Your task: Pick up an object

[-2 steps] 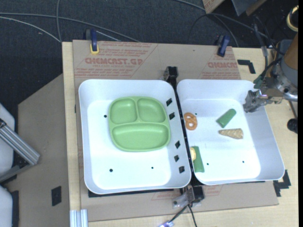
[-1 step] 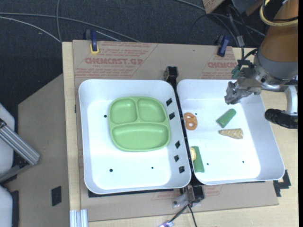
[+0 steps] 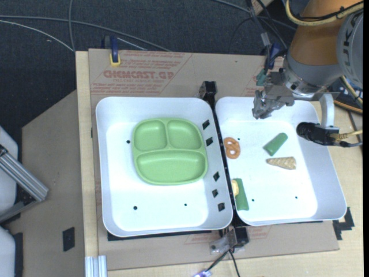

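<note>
White plastic forms the two shallow bins that sit side by side on a brown cardboard sheet (image 3: 173, 68) covering the desk. One bin (image 3: 115, 206) fills the centre-left of the frame and holds a single pale green divided plate (image 3: 170, 152) with three compartments. The other bin (image 3: 323, 201), at centre-right, holds four small things: one brown pretzel (image 3: 232, 148) near its left wall, one green block (image 3: 275, 143) toward the middle, one tan cone-shaped piece (image 3: 281, 163) just below that block, and one green and yellow stick (image 3: 239, 193) lying along the lower left wall. Faded red print on the cardboard at the upper left reads roughly "CHEMCAST GP"; the smaller lines under it are too faint to read. At the upper right, the gripper (image 3: 262, 109) hangs over the far edge of the right bin, well apart from all four pieces; whether it is released or clenched I cannot tell.
</note>
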Available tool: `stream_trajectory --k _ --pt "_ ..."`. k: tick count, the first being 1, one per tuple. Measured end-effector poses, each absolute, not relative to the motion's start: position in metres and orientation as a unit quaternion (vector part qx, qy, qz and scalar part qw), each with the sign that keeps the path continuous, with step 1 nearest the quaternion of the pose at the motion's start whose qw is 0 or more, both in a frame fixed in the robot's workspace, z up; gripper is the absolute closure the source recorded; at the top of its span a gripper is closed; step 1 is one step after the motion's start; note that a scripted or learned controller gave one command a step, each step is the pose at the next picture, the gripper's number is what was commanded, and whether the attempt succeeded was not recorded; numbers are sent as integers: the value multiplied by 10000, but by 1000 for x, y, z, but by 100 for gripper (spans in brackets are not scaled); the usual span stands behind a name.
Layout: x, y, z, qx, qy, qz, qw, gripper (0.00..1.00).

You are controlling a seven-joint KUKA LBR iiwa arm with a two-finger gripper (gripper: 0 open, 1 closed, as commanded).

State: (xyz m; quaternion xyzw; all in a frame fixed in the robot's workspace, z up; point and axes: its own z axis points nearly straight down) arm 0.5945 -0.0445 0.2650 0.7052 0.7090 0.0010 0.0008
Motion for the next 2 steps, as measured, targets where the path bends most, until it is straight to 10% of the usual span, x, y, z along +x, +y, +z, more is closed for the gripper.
stream_trajectory --k 2 --pt "619 53 237 7052 7090 -8 -21 100"
